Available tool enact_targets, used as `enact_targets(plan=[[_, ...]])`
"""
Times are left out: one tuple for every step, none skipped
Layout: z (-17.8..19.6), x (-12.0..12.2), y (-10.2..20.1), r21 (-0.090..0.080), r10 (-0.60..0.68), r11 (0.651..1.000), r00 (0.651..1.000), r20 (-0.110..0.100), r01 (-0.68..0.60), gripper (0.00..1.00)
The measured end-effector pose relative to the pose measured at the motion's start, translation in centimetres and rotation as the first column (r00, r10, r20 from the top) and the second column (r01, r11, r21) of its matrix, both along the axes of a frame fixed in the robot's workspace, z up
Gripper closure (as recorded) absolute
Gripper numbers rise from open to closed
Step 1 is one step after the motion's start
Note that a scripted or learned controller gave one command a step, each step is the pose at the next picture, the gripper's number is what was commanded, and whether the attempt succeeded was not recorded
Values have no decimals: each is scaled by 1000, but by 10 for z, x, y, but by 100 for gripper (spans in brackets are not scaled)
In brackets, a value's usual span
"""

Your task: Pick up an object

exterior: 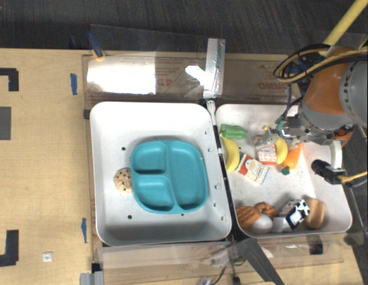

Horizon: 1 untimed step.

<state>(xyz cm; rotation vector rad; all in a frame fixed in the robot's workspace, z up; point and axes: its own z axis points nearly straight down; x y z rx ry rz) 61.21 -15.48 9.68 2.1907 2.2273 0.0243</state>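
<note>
Over right bin's [344, 218] back edge, hovered above banana [282, 150] and carrot [292, 157]; claw [277, 136] state untellable; needed centring on one item, clear of neighbours.

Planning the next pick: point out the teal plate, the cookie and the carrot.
teal plate [170, 175], camera view, centre divider.
cookie [122, 180], camera view, its middle.
carrot [292, 157], camera view, orange body.

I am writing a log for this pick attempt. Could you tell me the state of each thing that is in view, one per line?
Gripper: low in the right bin, among the toys; grasp unclear.
Teal tray: flat in the left bin, compartments bare.
Cookie: lying beside the tray's left edge.
Banana: lying at the right bin's left wall.
Small carton: lying tilted on the bin floor.
Right bin: holds many toys.
</note>
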Motion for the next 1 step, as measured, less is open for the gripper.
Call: enact_targets(plan=[[0, 34, -23, -2, 56, 998, 998, -3, -56, 0]])
